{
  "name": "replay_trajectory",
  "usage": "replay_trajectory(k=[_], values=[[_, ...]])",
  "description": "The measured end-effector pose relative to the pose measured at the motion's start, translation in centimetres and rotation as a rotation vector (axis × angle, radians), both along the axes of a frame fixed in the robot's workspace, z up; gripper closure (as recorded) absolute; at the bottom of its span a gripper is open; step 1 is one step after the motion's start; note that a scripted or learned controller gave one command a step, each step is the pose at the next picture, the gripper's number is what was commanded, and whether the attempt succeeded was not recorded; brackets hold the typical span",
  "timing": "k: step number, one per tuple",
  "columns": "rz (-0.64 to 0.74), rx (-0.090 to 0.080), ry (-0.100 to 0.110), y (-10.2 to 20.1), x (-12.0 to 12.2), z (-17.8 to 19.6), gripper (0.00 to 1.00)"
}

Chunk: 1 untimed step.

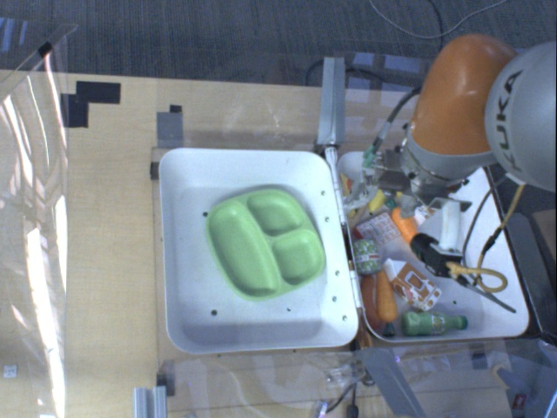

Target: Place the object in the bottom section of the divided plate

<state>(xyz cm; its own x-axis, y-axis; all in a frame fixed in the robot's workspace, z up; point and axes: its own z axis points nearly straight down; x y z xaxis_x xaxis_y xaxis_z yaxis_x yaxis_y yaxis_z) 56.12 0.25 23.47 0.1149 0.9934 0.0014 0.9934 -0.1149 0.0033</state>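
Camera view: the claw (393, 200) hangs low over the cluttered right bin (509, 320); whether it grips anything, I cannot tell. At nine o'clock, the green divided plate (265, 242) holds nothing, so placing remains.

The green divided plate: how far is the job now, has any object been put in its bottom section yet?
Nothing looks done yet: the green divided plate in the left bin holds no object in any section. In hand: the arm is over the right bin, above the pile of objects; a grasp cannot be confirmed from this view. Left: picking one object, carrying it across and placing it in the bottom section.
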Motion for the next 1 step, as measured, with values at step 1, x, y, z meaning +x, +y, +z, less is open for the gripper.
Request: replay_trajectory(k=[1], values=[[-0.001,0.001,-0.006,0.04,0.17,1.19,1.00]])
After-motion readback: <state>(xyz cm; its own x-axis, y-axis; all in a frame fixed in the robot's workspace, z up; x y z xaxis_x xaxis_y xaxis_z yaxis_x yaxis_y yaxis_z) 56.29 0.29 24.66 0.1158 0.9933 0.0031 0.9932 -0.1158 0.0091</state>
